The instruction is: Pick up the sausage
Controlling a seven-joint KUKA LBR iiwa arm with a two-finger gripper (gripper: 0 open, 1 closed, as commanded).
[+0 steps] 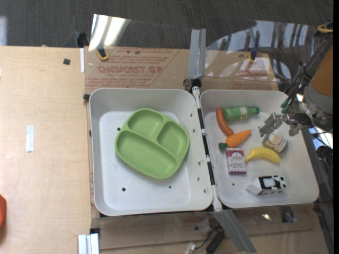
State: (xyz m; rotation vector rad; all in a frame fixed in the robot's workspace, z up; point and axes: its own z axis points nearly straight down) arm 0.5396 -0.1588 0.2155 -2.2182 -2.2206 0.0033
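The sausage [223, 122], a smooth orange-red curved link, is lying in the right bin [296, 197] beside the green bottle [241, 112], long axis running upper-left to lower-right, while the gripper [276, 124] fingers are spreading open, grasping nothing.

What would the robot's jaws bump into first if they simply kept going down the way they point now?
Probably the small round burger-like toy directly beneath the gripper, not the sausage, which lies farther left by the green bottle. Height is hard to judge.
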